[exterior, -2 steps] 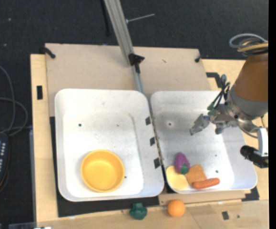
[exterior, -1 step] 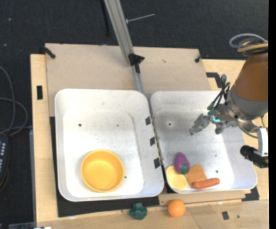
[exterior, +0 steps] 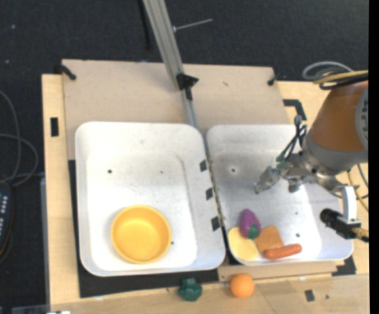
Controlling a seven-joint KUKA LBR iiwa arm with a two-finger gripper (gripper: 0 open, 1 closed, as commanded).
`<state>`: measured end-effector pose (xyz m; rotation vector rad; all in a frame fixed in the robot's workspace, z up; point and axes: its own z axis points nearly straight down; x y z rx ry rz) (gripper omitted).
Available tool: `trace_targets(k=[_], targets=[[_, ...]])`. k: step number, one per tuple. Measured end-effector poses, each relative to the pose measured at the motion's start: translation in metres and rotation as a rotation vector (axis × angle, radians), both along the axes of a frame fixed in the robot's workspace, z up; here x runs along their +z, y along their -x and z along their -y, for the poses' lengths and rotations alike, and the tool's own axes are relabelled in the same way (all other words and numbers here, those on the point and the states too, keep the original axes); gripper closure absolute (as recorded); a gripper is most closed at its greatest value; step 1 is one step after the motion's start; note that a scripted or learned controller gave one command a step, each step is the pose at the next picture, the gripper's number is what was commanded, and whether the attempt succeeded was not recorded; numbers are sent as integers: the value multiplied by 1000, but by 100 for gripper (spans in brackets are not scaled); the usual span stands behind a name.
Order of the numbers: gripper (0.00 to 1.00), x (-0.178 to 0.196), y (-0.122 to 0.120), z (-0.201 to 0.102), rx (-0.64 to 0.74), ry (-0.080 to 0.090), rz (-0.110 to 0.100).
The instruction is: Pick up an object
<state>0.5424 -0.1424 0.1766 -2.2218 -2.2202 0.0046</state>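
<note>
In the right bin (exterior: 241,149), several small objects cluster at the near edge: a purple toy with a green tip (exterior: 249,222), a tan-orange piece (exterior: 268,239), a red-orange stick (exterior: 283,252) and a pale yellow flat piece (exterior: 240,244). My gripper (exterior: 279,183) hangs over the middle of this bin, up and to the right of the cluster and apart from it. It is open, with one grey finger (exterior: 265,181) spread left and nothing between the fingers.
A yellow bowl (exterior: 141,233) sits in the near part of the left bin (exterior: 110,149). An orange ball (exterior: 241,285) and a green piece (exterior: 190,290) lie on the bench in front of the bins. A metal rail (exterior: 166,38) slants down behind them.
</note>
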Motion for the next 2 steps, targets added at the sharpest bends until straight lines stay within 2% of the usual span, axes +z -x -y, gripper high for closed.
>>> trace_targets(k=[2], targets=[[0, -77, -2, 4, -1, 1, 2]])
